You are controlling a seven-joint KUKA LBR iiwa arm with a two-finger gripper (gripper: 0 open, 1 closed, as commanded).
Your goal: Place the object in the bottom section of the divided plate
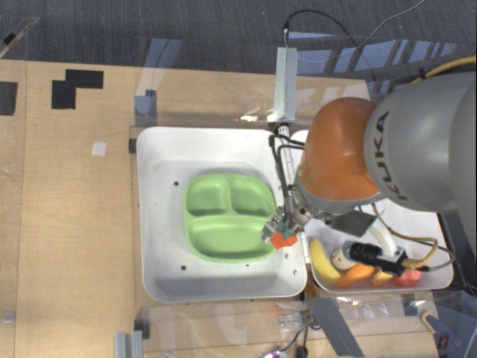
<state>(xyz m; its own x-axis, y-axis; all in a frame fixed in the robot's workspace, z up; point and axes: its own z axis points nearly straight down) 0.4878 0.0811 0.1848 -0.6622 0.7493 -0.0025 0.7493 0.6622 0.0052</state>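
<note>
Hanging over the right edge of the green divided plate (227, 216), left bin (160, 200): gripper (282, 226), fingers pinching a small orange-red object (282, 239) at their tips. Object sits at the plate's right rim, just right of the wide near section. That section lies left of the gripper, long axis left-right. Right bin (440, 278): banana (320, 258), assorted items.

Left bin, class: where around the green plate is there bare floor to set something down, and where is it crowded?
Bare white floor lies left of the green divided plate, toward the left bin's wall, and in strips above and below it. The plate's right edge is crowded: the gripper hangs there over a small orange-red object. The right bin is packed with a banana and other items.
</note>
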